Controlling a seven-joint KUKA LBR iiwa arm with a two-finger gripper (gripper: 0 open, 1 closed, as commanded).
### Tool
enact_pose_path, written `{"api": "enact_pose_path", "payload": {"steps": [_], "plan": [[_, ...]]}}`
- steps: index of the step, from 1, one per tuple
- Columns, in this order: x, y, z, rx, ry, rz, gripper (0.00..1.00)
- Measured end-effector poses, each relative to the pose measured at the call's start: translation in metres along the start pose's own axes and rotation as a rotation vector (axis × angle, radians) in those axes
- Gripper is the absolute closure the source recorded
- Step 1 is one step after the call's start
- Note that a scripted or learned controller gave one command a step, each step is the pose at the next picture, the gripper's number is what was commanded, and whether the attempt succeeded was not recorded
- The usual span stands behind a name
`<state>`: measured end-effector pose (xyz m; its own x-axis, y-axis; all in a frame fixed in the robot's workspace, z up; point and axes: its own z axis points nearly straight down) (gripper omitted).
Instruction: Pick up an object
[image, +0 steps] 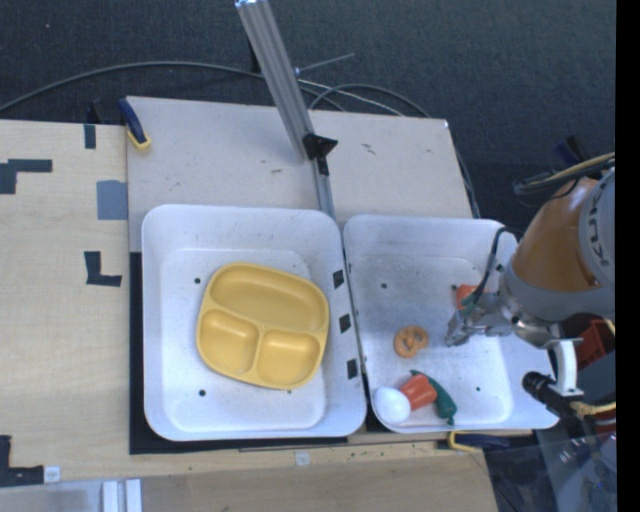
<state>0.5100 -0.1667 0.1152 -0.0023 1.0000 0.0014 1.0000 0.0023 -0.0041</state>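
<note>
Objects in the right bin (400, 240) are the candidates: a small brown ring-shaped piece (410, 341) like a doughnut or pretzel lies near the bin's middle, a red-and-green vegetable toy (428, 392) lies nearer the front, a white egg-like ball (392, 404) rests against the front left corner, and a small orange item (465, 294) sits farther back, partly hidden by the arm.

The gripper (462, 330) hangs low just to the right of the brown ring and near the orange item; whether its claw is spread or pressed together cannot be told from this slanted look, and nothing is seen pinched in it.

The brown ring seems the likeliest target. To do the step well, the claw should centre over the ring before descending, straddle it with both tips clear of its rim, go down to the bin floor and close gently, since a small rounded piece may skid aside.

The ring is roughly round, so it has no clear long axis. The vegetable toy does: it runs from upper left to lower right, green end toward the right front; a grasp across that axis would suit it.

Left of this bin, the other bin (160, 300) holds a yellow divided plate (263, 325).
</note>
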Motion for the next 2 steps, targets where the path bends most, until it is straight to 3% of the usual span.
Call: {"api": "enact_pose_path", "payload": {"steps": [2], "plan": [[0.004,0.017,-0.093,-0.008,-0.003,0.000,1.00]]}}
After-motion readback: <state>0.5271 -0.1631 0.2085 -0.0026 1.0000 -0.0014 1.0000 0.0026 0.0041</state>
